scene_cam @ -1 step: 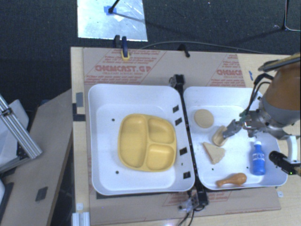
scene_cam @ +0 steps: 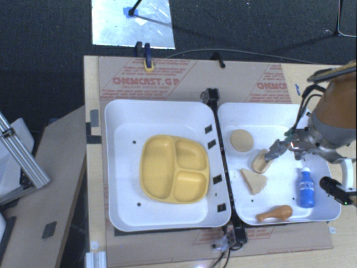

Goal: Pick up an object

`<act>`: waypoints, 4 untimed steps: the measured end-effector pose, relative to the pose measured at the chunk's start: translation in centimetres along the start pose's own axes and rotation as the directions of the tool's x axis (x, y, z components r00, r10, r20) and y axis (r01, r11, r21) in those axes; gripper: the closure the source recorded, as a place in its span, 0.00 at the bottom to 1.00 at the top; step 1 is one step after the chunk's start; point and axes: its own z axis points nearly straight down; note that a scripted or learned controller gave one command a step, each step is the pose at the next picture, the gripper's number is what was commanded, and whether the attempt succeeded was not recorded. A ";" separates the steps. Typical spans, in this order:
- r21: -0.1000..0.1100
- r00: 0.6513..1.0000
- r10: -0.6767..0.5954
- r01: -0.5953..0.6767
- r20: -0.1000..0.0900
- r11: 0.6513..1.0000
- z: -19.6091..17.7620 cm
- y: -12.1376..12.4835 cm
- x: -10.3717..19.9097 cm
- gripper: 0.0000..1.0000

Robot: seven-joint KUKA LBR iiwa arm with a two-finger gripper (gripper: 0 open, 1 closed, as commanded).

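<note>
The right bin [scene_cam: 279,113] holds a round tan cookie [scene_cam: 242,140], a small bread piece [scene_cam: 260,162], a triangular bread slice [scene_cam: 254,181], a blue bottle [scene_cam: 305,187] and a brown drumstick-shaped toy [scene_cam: 273,213]. My gripper [scene_cam: 275,149] reaches in from the right, low over the bin, with its tip right beside the small bread piece. I see nothing clearly held between its fingers.
The left bin [scene_cam: 162,113] holds a yellow divided plate [scene_cam: 174,168]. A black divider with clips [scene_cam: 216,149] runs between the bins. The arm's grey and orange body [scene_cam: 334,110] hangs over the right bin's far right side.
</note>
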 end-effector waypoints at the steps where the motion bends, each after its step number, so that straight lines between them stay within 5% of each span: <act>1: 0.004 1.000 0.002 -0.002 -0.001 1.000 5.7 -0.9 0.4 0.00; 2: -0.008 1.000 0.002 -0.002 -0.003 1.000 9.7 -0.4 0.5 0.00; 3: -0.019 1.000 0.000 0.000 0.001 1.000 8.4 -0.1 0.5 1.00; 4: -0.006 1.000 -0.001 0.001 0.001 1.000 2.6 -0.3 1.4 1.00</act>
